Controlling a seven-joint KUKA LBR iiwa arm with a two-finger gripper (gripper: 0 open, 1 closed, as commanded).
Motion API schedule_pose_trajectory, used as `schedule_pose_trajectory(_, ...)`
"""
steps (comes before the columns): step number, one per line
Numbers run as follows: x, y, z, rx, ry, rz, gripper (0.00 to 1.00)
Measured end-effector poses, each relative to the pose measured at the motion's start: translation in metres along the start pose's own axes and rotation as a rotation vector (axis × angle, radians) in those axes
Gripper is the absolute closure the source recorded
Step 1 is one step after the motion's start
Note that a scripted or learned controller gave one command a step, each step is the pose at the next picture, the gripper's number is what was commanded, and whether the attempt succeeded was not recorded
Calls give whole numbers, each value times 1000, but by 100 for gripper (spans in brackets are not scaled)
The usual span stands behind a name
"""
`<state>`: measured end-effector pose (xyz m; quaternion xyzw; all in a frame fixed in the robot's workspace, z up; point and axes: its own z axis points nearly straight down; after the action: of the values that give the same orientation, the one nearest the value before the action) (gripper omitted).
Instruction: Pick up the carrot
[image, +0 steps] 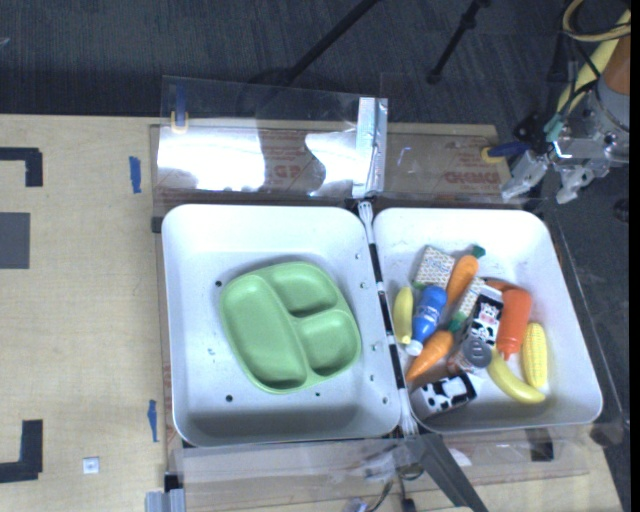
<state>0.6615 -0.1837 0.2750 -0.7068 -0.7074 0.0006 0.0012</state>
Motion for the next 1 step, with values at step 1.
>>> schedule_pose_trajectory(1,28,6,151,-1,0,-47,0)
